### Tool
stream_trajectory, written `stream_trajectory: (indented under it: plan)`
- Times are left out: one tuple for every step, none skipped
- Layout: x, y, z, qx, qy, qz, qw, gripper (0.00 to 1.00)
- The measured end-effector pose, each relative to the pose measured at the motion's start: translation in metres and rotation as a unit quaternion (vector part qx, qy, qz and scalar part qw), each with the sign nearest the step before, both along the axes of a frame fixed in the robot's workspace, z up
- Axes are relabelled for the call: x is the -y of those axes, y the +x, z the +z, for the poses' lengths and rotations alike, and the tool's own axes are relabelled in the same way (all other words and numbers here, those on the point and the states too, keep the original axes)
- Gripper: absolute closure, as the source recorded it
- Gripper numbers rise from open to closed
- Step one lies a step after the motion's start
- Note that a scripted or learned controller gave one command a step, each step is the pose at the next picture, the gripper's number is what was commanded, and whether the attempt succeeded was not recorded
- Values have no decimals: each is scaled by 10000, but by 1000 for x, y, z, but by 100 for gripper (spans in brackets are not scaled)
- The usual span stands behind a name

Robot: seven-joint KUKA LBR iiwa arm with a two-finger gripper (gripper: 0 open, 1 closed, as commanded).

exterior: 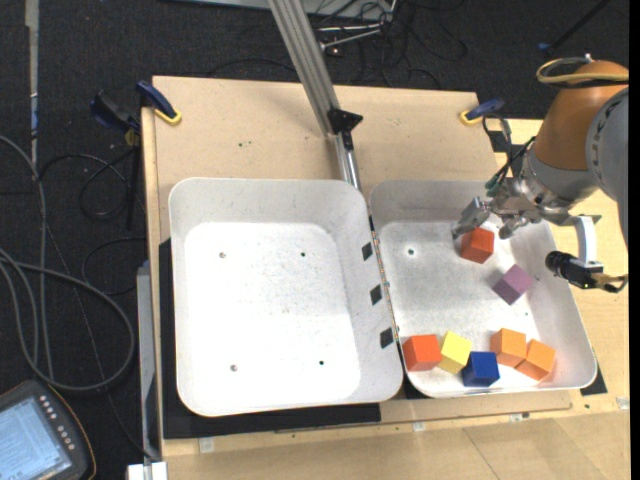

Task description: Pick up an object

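Two shallow white plastic bins (200, 208) sit side by side; at two o'clock, the grey two-finger gripper (483, 226) pinches an orange foam cube (477, 244), apparently lifting it above the right bin.

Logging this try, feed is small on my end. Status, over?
Gripper over right bin, directly above orange block; grasp unconfirmed. Purple block lies close by. Five more blocks along near rim.

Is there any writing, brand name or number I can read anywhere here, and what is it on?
No readable text anywhere.
Screen at the lower left corner: lit, content too small and blurred to read.
White bins, coloured blocks and arm: no visible markings.
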State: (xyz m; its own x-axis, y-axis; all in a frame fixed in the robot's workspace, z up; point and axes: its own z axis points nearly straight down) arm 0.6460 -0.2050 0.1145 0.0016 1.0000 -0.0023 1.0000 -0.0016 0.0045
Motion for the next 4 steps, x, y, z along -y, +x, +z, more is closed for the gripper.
stream_trajectory:
  plan:
    - [0,0,8,-1,-1,4,10000,100]
    - [2,6,72,19,-4,19,10000,100]
    - [5,16,130,14,-3,21,10000,100]
    - [5,17,135,-10,3,23,10000,100]
